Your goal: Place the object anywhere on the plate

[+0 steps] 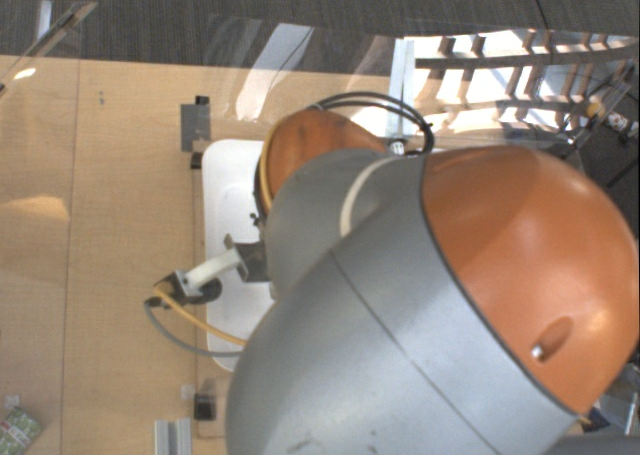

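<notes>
Object and plate are both hidden behind the arm [400, 343], so the object's place, look and long axis cannot be told. The arm reaches in from the right, its grey shell and broad orange dome looming close under the camera and covering most of the white bin [222, 193], whose left rim and rounded corners are visible. A second orange joint [305, 148] shows farther in, with a black cable [375, 103] looped over it. From the arm's left side a short white stub with a dark tip [205, 278] juts over the bin's left rim, trailing yellow and grey cables [185, 328] onto the wooden bench [100, 243]. The gripper is hidden too; apart or together, I cannot tell.
</notes>
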`<state>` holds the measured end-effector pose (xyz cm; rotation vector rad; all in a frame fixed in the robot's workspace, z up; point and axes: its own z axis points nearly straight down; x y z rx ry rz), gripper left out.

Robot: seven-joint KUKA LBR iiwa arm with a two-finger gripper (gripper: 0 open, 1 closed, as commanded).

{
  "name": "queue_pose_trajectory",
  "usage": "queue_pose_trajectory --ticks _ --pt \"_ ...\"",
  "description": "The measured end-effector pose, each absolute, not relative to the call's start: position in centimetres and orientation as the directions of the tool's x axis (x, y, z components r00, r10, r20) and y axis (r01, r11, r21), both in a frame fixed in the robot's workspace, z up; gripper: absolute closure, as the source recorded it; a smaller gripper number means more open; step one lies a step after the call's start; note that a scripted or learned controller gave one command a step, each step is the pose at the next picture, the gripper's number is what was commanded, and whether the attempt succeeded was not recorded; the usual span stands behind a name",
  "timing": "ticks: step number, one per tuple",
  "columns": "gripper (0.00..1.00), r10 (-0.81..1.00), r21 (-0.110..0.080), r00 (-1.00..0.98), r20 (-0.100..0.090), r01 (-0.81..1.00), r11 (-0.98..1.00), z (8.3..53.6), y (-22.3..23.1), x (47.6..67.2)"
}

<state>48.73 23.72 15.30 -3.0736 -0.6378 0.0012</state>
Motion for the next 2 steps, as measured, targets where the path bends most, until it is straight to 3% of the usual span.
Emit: queue_pose_trajectory --ticks 1,2 --pt "0.00 0.397 -0.003 0.918 0.000 0.397 -0.918 15.3 23.7 48.7" --pt "1.00 0.404 -0.004 0.915 0.001 0.404 -0.915 16.4 23.9 48.8"
